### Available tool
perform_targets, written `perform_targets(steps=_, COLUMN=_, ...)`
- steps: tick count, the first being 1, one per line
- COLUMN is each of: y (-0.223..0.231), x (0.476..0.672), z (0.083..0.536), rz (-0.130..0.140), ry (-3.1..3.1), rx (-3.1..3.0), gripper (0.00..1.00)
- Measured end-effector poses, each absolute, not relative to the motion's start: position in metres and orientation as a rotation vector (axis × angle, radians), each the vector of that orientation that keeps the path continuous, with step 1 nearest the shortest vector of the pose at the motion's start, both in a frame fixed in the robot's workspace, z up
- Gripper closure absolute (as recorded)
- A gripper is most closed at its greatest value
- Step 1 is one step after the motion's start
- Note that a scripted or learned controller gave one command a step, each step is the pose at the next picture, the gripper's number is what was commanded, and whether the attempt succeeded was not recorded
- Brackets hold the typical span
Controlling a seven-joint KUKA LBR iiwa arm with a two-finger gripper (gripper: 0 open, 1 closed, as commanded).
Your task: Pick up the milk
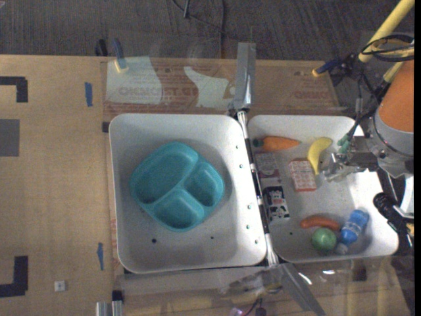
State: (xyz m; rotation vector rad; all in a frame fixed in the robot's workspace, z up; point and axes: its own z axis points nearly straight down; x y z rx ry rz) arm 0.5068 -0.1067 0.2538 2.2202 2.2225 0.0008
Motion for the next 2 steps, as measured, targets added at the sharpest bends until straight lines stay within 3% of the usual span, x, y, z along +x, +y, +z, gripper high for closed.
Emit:
perform_targets(steps=1, y=-0.1079, x=0.5074, z=0.2637, rz=0.003, ry=2.218, rx=2.222, gripper=1.00)
perform_targets(steps=2, y=-0.1080, x=0.5074, z=0.2637, rz=0.003, ry=2.217, rx=2.222, gripper=0.00)
